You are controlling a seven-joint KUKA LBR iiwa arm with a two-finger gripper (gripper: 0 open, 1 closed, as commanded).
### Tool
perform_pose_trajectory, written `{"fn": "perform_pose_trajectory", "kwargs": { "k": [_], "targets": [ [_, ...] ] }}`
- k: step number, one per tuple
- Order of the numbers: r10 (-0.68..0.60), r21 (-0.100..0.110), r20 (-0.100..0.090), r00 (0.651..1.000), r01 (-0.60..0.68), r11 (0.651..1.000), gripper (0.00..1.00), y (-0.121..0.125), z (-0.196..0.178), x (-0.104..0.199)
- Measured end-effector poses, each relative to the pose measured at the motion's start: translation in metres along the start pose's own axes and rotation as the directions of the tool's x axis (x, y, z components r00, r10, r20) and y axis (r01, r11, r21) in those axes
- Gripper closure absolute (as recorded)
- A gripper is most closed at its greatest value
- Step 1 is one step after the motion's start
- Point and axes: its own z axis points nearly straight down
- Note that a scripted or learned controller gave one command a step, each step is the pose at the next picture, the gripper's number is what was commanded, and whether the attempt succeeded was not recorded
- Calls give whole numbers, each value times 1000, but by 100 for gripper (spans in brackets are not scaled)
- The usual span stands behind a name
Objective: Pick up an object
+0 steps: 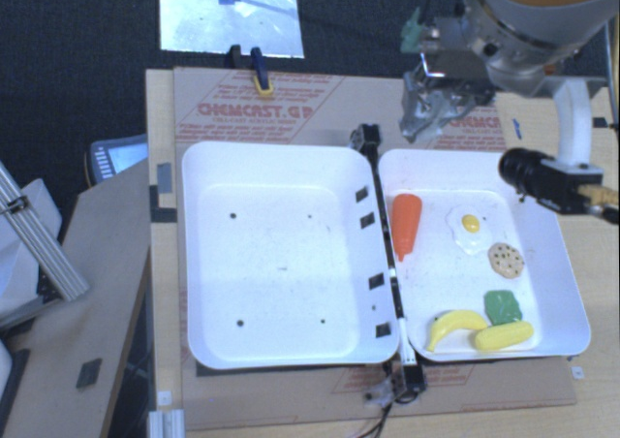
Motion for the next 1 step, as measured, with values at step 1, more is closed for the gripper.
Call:
{"fn": "perform_pose_trajectory", "kwargs": {
  "k": [1],
  "targets": [
    [-3, 1, -1, 1000, 3, 1000, 100, -10, 0, 13]
  ]
}}
